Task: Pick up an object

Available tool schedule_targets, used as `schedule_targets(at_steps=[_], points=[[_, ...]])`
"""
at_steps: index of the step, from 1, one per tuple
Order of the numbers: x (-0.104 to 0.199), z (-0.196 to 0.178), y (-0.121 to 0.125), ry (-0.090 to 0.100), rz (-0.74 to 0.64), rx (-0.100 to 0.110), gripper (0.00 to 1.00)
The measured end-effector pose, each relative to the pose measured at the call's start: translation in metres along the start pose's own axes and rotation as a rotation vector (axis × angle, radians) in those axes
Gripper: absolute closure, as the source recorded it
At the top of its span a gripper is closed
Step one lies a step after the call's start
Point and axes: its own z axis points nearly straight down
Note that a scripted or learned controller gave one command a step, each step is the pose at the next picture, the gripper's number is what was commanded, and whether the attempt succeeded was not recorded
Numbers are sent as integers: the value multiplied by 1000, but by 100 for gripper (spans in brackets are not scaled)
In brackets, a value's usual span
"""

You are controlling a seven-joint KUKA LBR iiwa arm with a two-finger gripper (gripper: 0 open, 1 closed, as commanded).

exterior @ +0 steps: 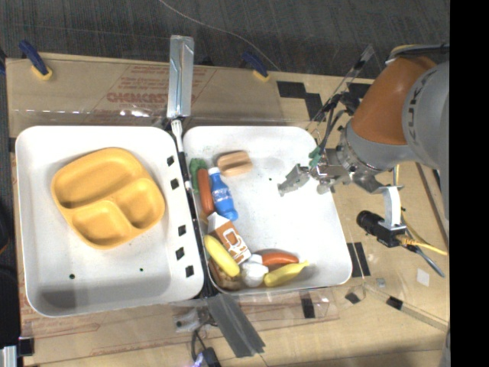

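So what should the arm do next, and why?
Probably swing left toward the hot dog. The gripper hangs over a bare part of the right bin with nothing between its fingers, and the hot dog lies apart from the pile.

Faint red print on the cardboard sheet (137, 82) is unreadable.

Glossy yellow plastic tray (107, 196) lies in a smooth white plastic bin (38, 228).

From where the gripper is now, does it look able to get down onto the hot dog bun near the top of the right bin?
Probably yes. The gripper hangs over bare floor of the right bin, and the hot dog bun lies apart from the pile, with nothing between them.
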Motion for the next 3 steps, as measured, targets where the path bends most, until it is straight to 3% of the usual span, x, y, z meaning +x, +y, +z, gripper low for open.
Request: schedule_targets(at_steps=[1,2,3], points=[[57,98,28,2,-124,7,0],[12,25,-21,-4,-214,-6,0],[13,27,-22,-2,-215,-3,0]])
